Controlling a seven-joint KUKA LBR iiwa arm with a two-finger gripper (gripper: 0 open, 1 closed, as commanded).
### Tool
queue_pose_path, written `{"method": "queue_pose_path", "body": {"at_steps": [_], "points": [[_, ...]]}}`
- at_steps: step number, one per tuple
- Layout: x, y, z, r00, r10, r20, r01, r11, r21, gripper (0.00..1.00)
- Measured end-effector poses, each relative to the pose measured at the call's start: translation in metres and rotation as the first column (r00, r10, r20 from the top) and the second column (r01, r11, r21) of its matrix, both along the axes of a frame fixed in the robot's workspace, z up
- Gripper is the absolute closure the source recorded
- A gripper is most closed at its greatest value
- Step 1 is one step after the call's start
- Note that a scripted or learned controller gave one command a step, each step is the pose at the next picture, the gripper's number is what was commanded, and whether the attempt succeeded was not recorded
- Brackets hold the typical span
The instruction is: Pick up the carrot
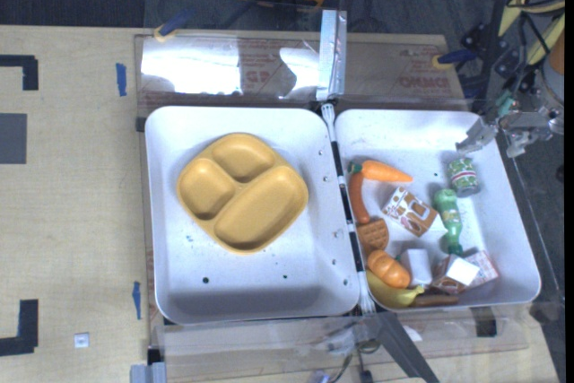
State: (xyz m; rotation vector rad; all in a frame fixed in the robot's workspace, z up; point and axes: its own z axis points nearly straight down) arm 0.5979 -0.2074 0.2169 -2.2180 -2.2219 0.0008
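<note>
The carrot (384, 170) is lying in the right bin (395, 132), near that bin's upper left corner, its orange body tapering toward the right and its green top pointing left. The gripper (489, 132) is hovering well apart from the carrot, over the bin's upper right rim, and nothing is sitting between its fingers; whether they are spread or pressed together cannot be told at this angle.

The carrot is looking smooth and glossy, like moulded plastic. Just below its green end a reddish sausage (359, 195) is running lengthwise along the bin's left wall. Below and right of the carrot a small printed carton (408, 211) is resting tilted. Further right of the carrot, a small can with a green label (464, 176) is standing, and a green pepper-like piece (447, 215) is lying beneath it. Toward the bin's lower wall a yellow banana (395, 292) is curving under a round orange fruit (387, 266).

Left of the carrot, across the dividing rims, the left bin (170, 148) is holding a yellow compartment plate (243, 191) with three smooth, rounded hollows.
</note>
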Motion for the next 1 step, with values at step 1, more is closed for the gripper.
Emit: {"method": "queue_pose_path", "body": {"at_steps": [1], "points": [[0.0401, 0.0516, -0.0767, 0.896, 0.444, 0.001, -0.444, 0.896, 0.000, 0.00]]}}
